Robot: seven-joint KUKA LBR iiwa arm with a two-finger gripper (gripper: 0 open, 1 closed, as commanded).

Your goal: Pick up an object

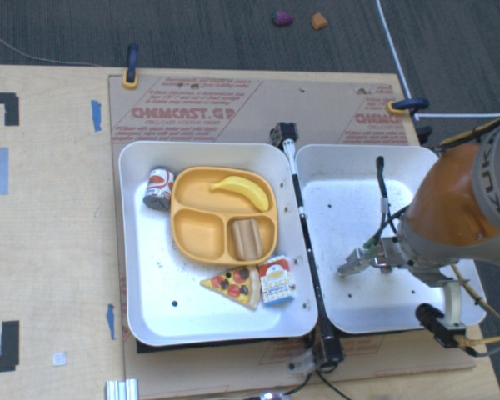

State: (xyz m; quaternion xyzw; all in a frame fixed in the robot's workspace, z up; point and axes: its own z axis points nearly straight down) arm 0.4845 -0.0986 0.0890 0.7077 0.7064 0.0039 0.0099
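Four small things sit in the left bin as candidates: a banana and a sausage in separate compartments of the yellow divided plate, a pizza slice touching a little carton just below it, plus a can lying at the plate's upper-left corner. I see my tool low over the floor of the right bin (well apart from all of them), and I cannot tell whether it is apart or together. Both bins rest on a cardboard sheet on the tabletop.

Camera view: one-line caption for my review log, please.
End effector low over right bin; left bin holds tray with banana, can, pizza, carton.
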